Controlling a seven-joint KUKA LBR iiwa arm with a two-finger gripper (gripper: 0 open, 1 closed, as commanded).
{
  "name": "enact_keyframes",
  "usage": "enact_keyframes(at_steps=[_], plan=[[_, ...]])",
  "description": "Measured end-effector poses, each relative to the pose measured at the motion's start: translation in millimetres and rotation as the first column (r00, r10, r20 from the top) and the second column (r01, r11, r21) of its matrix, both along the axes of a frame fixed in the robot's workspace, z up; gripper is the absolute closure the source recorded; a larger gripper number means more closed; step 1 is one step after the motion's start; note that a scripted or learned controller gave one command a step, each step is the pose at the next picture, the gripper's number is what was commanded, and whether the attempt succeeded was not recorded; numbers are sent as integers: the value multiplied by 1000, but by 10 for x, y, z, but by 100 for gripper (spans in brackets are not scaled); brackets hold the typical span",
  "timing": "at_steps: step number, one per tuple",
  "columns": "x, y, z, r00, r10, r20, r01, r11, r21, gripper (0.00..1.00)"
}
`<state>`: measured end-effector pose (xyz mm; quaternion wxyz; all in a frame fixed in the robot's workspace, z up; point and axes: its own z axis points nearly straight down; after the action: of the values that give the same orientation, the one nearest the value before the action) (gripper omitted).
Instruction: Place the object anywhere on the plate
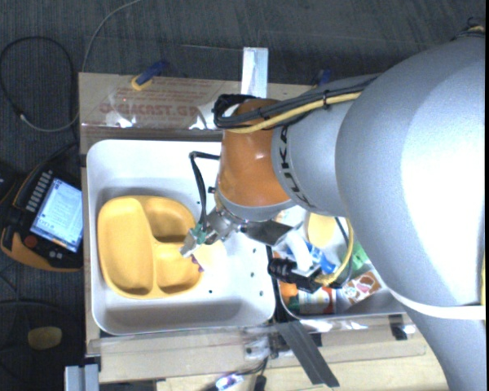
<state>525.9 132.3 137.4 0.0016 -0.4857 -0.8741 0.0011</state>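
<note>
The gripper (197, 240) hangs at the yellow plate's (126, 243) right rim in the left bin (228, 300) with a small object (197, 257) seemingly pinched in it — placed for a drop, I judge — the grip itself too small to confirm.

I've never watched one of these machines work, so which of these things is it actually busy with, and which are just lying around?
Part of the job:
- yellow divided plate in the left bin
- tool at the plate's right edge
- small object just below the tool

Just lying about:
- jumble of packets and bottles in the right bin
- handheld controller on the floor
</note>
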Motion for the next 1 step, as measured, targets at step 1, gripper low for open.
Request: enact_keyframes(at_steps=[1], plan=[[-431,246,-9,991,132,-1,-132,991,0,100]])
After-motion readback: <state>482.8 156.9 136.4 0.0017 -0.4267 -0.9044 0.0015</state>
